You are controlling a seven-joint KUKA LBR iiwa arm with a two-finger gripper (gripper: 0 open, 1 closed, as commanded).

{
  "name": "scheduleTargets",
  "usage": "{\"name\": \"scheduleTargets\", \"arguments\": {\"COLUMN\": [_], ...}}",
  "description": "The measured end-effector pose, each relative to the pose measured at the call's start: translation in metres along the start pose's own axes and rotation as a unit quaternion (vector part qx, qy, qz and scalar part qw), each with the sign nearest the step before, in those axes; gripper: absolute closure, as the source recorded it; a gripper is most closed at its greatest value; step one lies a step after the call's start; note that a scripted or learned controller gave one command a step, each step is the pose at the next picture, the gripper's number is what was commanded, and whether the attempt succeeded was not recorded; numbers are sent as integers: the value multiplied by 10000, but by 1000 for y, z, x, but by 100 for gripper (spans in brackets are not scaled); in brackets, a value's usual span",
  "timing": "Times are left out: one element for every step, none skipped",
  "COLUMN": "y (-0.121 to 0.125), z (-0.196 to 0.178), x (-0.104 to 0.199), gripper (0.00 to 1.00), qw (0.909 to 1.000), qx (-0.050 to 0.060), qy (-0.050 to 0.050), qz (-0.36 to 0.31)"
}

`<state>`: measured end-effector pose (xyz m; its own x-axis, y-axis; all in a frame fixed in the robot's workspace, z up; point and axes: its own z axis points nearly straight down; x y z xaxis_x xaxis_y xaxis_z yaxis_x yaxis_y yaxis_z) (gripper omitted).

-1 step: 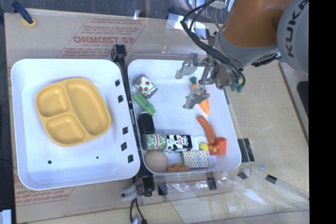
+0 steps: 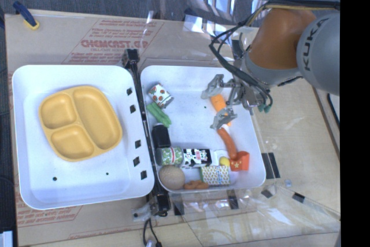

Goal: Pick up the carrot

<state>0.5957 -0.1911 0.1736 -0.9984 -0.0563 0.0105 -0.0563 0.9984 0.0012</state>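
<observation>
Entry: right bin (image 2: 191, 75), taken as your landmark.

- Carrot (image 2: 218, 103): a short, smooth orange stub toward the bin's right side, lying on its floor. It sits between the two fingers of the claw (image 2: 218, 102), which straddles it spread wide, one finger (image 2: 213, 88) on the far side and one on the near side. You cannot yet call it held; whether either finger touches it is not clear.
- Arm: grey with a glossy orange band, leaning in over the bin's right wall, cables looped at the wrist.
- Sausage-like orange piece (image 2: 228, 142): long, rounded, just nearer the front wall than the carrot; likely to be confused with it or nudged.
- Front-wall clutter: small printed packets, a pale round egg shape (image 2: 171, 177), a red block (image 2: 239, 161), crowded together.
- Green pod shape (image 2: 158, 113): by the bin's left wall.
- Yellow divided plate (image 2: 79, 122): matte plastic, three wells, in the left bin (image 2: 34, 81) beside your landmark.
</observation>
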Motion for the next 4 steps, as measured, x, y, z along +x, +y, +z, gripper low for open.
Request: {"name": "scheduleTargets", "arguments": {"y": [-22, -21, 72, 42], "z": [83, 69, -1, -23], "x": [-46, -50, -57, -21], "gripper": [0, 100, 100, 100], "qw": [9978, 9980, 9903, 9920], "qx": [2, 16, -10, 11], "qy": [-41, -91, -99, -66], "qz": [666, 630, 1386, 1262]}}
